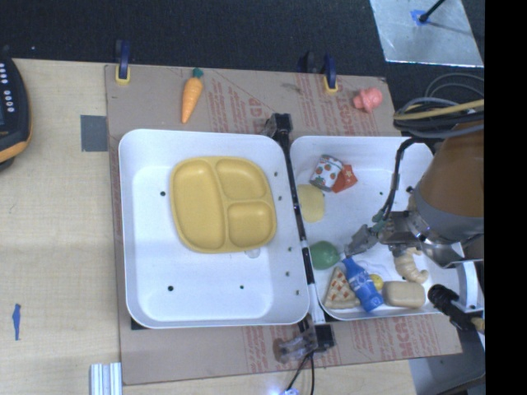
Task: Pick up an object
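tool: you see the tool [368, 237] low over the right bin [375, 151], its dark fingers spread apart with nothing between them, tips pointing toward the bin's middle.
arm: your arm [451, 183] comes in from the right, its orange band above the grey wrist covering the bin's right side.
objects in right bin: you have a blue bottle [361, 284] just below the tool, lying across a pizza slice toy [338, 290]; a green ball [324, 254] sits by the left wall, a pale yellow round piece [311, 202] above it, and a red-and-white toy [331, 174] near the top. a cream block [403, 294] and a croissant-like piece [409, 265] lie at the lower right.
left bin: your left bin [148, 295] holds a yellow divided plate [222, 202].
worktop: you'll find a toy carrot [191, 95] and a pink lump [368, 99] on the brown board behind the bins, well apart.
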